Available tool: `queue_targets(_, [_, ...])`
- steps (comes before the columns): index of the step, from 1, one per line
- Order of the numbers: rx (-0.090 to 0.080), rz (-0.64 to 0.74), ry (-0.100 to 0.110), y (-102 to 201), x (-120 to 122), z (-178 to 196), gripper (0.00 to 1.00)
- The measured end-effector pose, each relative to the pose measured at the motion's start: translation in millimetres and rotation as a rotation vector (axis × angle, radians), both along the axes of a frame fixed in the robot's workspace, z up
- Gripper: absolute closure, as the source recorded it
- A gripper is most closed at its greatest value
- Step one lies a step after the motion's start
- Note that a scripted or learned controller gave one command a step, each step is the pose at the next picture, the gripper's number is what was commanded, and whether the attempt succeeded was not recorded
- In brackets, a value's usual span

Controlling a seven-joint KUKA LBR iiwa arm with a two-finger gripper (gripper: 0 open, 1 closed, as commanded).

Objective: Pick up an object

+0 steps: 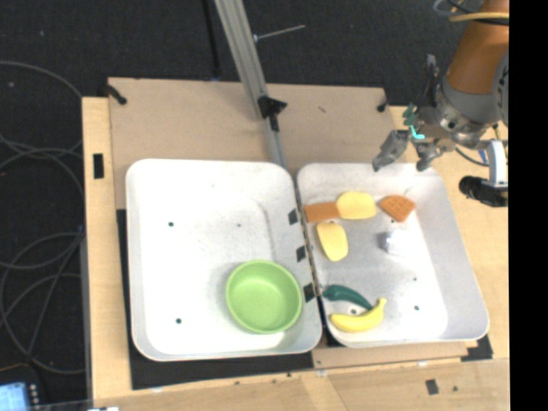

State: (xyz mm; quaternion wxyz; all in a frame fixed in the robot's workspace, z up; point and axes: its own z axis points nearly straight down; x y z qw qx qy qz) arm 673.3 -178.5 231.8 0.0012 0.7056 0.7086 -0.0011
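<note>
We see the gripper (403, 154) with fingers spread, holding nothing, above the far rim of the right bin (445, 229); just below it lie a waffle piece (396, 206) and yellow oval (355, 205); farther down, a banana (357, 317); far down-left, a green bowl (264, 295) in the left bin (188, 221).

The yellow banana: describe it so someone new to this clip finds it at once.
Start at the right-hand shallow white bin and go to its near left corner. There lies the curved yellow plastic banana, beside a dark green piece. Unlike the two rounded yellow pieces further back, it is crescent-shaped with dark tips.
</note>
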Motion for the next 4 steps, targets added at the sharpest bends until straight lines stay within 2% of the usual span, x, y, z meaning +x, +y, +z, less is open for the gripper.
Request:
queue_targets(2, [-0.001, 0.001, 0.003, -13.7, 13.4, -100.9, 0.00])
queue_targets(3, [-0.001, 0.002, 0.002, -16.0, 13.4, -129.8, 0.00])
queue_targets(4, [-0.006, 0.005, 0.000, -17.6, 14.1, -117.1, 1.00])
